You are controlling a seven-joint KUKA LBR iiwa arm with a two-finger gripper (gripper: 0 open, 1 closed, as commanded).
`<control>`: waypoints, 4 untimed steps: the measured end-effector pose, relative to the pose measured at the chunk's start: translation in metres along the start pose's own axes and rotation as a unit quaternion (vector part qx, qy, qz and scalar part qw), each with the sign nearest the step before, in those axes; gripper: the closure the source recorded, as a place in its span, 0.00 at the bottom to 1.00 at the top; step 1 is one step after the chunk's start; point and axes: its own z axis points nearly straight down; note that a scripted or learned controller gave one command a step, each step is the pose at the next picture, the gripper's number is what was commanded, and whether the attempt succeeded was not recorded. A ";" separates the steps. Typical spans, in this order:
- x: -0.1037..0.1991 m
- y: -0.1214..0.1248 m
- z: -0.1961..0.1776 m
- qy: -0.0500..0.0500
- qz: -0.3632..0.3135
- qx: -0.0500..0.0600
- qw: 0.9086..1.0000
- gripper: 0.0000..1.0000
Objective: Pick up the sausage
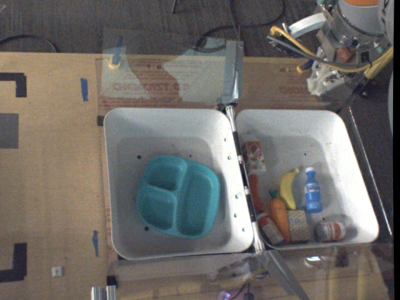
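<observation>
The sausage (pixel 255 192) is a slim reddish-brown stick lying lengthwise along the left wall of the right bin (pixel 350 142). Its near end lies close to a carrot (pixel 280 215). My gripper (pixel 320 79) hangs above the bench beyond the right bin's far right corner, well away from the sausage and outside the bin. The grey wrist with its orange band and looped cables sits above it at the top right.
The right bin also holds a snack packet (pixel 253 156), a banana (pixel 288 188), a blue bottle (pixel 312 190), a small box (pixel 298 225), a can (pixel 329 231) and a wrapped item (pixel 270 229). A teal divided plate (pixel 179 195) lies in the left bin (pixel 125 142).
</observation>
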 end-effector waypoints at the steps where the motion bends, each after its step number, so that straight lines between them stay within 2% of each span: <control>1: -0.015 0.049 -0.037 -0.001 -0.079 -0.001 0.997 1.00; 2: -0.114 0.020 -0.082 -0.003 -0.157 0.001 0.988 1.00; 4: -0.111 0.019 -0.103 -0.003 -0.158 0.000 0.987 1.00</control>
